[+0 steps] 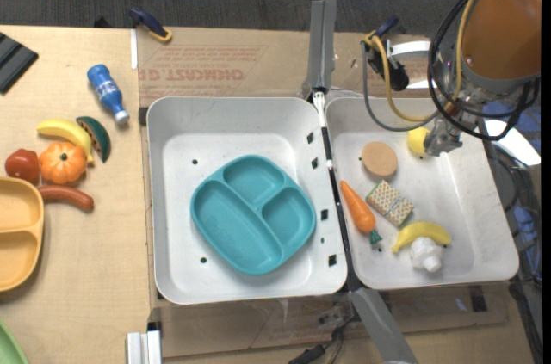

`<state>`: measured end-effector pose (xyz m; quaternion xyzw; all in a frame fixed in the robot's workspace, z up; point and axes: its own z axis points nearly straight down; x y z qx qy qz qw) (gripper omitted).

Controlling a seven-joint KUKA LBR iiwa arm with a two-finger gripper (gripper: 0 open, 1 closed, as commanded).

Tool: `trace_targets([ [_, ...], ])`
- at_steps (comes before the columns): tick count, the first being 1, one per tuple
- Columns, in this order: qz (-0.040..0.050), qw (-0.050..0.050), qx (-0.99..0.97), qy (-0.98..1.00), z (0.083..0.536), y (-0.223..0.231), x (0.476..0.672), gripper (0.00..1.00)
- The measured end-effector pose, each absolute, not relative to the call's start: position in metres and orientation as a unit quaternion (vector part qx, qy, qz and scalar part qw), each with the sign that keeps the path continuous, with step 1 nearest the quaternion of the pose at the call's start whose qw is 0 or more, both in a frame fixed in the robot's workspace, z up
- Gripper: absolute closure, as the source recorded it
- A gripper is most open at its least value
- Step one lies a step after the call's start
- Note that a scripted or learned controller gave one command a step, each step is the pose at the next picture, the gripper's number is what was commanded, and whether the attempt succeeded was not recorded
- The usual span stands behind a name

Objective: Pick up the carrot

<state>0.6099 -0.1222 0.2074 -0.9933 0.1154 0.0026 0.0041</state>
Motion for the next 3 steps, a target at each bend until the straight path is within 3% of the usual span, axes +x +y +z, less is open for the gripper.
trace_targets([
  [1, 0.005, 0.002, -0.929, 0.371, 0.266, -0.009, 0.577, 1.0],
  [2, 0.0059, 0.001, -0.943, 0.333, 0.187, -0.001, 0.565, 1.0],
  [3, 0.0014, 0.002, -0.961, 0.277, 0.348, -0.032, 0.52, 1.0],
])
